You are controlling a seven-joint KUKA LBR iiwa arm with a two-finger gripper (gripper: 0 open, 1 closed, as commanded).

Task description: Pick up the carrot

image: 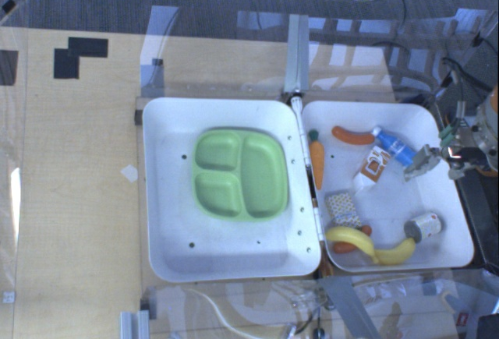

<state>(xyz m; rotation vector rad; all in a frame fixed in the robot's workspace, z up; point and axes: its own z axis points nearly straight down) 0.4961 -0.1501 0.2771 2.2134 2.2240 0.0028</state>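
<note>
The carrot, small and orange with a green top, lies along the left wall of the right bin, its green end pointing to the back. My gripper hangs over the right side of that bin, just right of a blue bottle. It is well to the right of the carrot and touches nothing of it.
The right bin also holds an orange sausage, a white and orange packet, a patterned sponge, a banana and a grey can. A green divided plate sits in the left bin.
</note>
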